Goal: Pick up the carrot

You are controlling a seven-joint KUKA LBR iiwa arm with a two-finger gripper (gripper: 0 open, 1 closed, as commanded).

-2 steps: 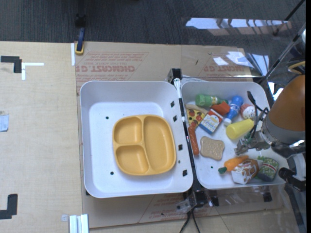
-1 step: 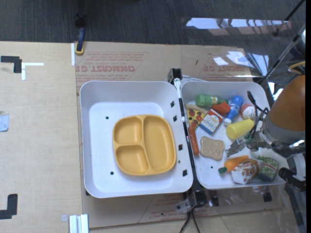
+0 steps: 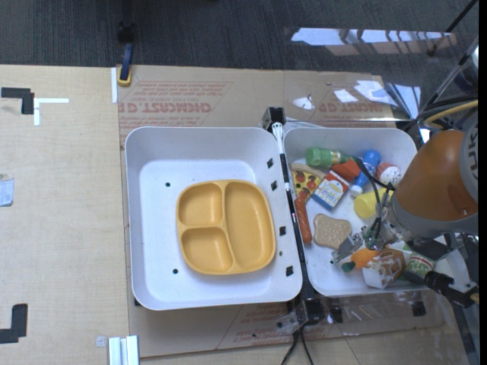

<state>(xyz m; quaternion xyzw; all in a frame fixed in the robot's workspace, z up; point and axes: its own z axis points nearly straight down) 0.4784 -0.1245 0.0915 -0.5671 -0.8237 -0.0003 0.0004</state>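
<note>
The carrot (image 3: pixel 363 256) is a small orange piece with a green tip, lying near the front edge of the right bin (image 3: pixel 335 286). My gripper (image 3: pixel 356 248) is down inside that bin, right over the carrot and touching or nearly touching it. The grey and orange arm (image 3: pixel 434 188) leans in from the right and hides the bin's right side.
Around the carrot lie a bread slice (image 3: pixel 332 231), a sausage (image 3: pixel 304 220), a yellow lemon (image 3: pixel 367 204), a blue-and-white carton (image 3: pixel 329 191), a pizza slice (image 3: pixel 304 179), a green bottle (image 3: pixel 323 157) and a white packet (image 3: pixel 384 271). A yellow divided plate (image 3: pixel 226 226) sits in the left bin (image 3: pixel 144 204).
</note>
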